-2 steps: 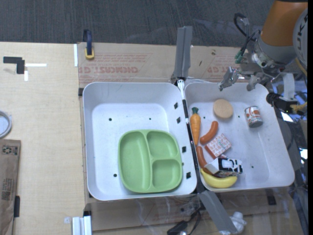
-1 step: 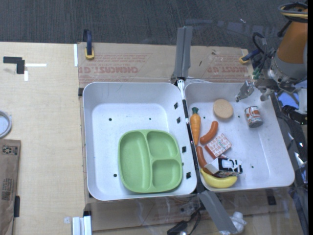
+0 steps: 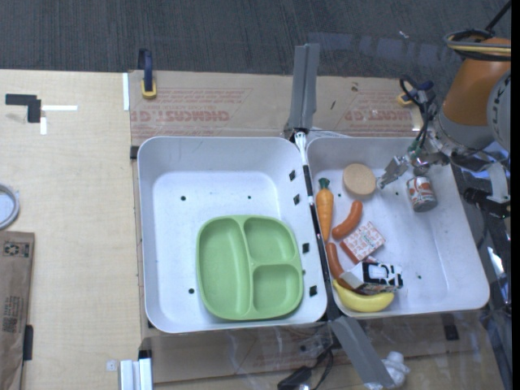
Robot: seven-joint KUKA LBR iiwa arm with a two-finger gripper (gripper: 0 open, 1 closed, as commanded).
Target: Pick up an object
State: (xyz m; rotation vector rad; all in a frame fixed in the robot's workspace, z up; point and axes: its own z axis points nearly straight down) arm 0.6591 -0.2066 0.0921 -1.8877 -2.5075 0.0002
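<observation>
The left bin (image 3: 162,218) was occupied by a green divided plate (image 3: 249,266). In the right bin (image 3: 455,275) were found a carrot (image 3: 324,207), a round tan bun (image 3: 358,179), two sausages (image 3: 348,218), a small red packet (image 3: 363,241), a banana (image 3: 363,300) with a small black-and-white item (image 3: 380,274) just above it, and a small can (image 3: 421,193) lying near the far right. The gripper (image 3: 398,169) was seen low over the right bin, between bun and can; nothing could be made out between its fingers, and their spread could not be told.
</observation>
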